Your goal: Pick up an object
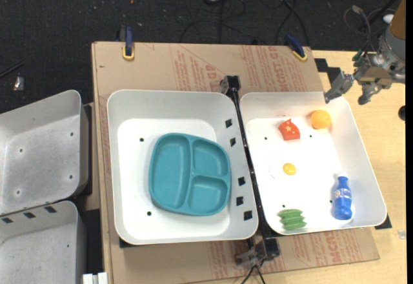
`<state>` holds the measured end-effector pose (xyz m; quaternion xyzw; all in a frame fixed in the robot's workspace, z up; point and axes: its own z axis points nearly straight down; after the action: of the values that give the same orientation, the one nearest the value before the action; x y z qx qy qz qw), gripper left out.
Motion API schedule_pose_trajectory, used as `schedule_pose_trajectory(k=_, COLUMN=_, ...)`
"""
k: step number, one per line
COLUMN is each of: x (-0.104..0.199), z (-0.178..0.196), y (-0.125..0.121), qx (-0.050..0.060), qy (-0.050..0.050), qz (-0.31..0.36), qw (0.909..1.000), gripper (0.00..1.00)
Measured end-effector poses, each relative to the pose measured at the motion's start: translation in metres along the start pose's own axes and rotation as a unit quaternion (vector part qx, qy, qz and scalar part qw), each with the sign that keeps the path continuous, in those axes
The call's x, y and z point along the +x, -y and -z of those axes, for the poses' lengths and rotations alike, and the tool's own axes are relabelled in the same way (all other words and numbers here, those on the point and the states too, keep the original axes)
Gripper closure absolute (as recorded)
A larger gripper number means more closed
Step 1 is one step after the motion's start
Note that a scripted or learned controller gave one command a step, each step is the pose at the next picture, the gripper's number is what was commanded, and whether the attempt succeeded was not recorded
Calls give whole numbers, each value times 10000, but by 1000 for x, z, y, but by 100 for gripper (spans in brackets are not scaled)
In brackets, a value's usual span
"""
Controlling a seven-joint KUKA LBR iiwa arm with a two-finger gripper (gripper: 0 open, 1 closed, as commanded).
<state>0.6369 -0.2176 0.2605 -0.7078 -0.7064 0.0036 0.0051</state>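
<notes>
The right bin (361, 147) holds a red block (289, 130), an orange ball (320, 119), a small yellow piece (289, 169), a green ridged item (291, 219) and a blue bottle (342, 198). My gripper (352, 90) hovers at the far right, above and outside the right bin's back right corner. Its fingers (335, 91) are spread apart with nothing between them. The orange ball is the nearest object, lying down and left of the gripper.
A teal divided plate (190, 173) lies in the left bin (129, 147). A black divider (241, 153) runs between the bins. Blue-yellow clamps (128, 43) (297, 48) hold the cardboard at the back. Grey trays (39, 147) sit at the far left.
</notes>
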Motion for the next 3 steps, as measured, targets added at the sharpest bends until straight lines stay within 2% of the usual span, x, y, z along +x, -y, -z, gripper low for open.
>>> schedule_pose_trajectory(k=1, x=1, z=9, y=-2, qx=-65, qy=15, qz=17, qw=10000, gripper=0)
schedule_pose_trajectory(k=2, x=-3, z=-36, y=-7, qx=-46, qy=12, qz=9, qw=10000, gripper=0)
schedule_pose_trajectory(k=3, x=-4, z=-100, y=-6, qx=-35, qy=7, qz=8, qw=10000, gripper=0)
